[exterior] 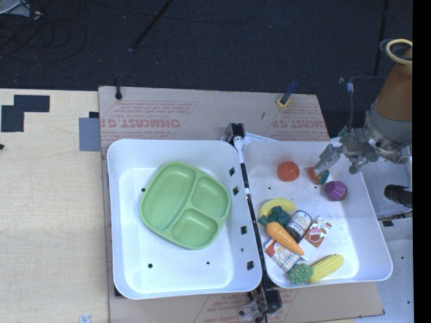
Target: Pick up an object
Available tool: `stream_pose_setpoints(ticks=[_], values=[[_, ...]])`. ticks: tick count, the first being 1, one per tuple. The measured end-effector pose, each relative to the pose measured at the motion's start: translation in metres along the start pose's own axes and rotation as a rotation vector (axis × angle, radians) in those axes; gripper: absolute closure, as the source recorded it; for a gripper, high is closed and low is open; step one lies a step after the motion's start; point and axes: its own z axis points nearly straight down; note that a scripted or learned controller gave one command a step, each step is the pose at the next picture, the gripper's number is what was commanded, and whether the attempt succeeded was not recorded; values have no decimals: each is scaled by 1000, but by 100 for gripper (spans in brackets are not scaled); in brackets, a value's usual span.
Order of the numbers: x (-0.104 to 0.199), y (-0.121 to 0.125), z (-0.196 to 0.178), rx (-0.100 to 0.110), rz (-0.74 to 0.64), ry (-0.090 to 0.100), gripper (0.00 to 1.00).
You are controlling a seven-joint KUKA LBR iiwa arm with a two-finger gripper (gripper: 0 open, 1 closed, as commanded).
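Covering the middle of the desk [40, 200] is a flattened cardboard sheet [202, 116] with red lettering; the bare wood to its left is pale, and behind it lies dark carpet floor [202, 32] crossed by cables. On the cardboard sit two shallow white bins, side by side and touching.

The left bin [135, 268] holds one green divided plate [186, 204] with three compartments, lying tilted near the bin's centre.

The right bin [374, 247] holds the loose items. Near its far end are one red tomato [288, 171], one small reddish piece [316, 175] and one purple onion-like ball [335, 191]. Crowded toward the near end are one banana [277, 207], one carrot [284, 237], one dark tin [299, 223], two small printed packets [316, 233], one broccoli floret [301, 272] and one corn cob [326, 266].

The claw [324, 165] hangs at the right bin's far edge, reaching in from the right, just beside the reddish piece; whether its fingers are parted or closed I cannot tell.
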Motion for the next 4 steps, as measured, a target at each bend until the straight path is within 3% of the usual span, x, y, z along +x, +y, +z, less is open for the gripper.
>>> stream_pose_setpoints(ticks=[1, 3, 4], values=[[-20, 34, 118, -1, -3, 0, 0], [-4, 33, 119, 3, -1, 1, 0], [-4, 33, 110, 5, -2, 2, 100]])
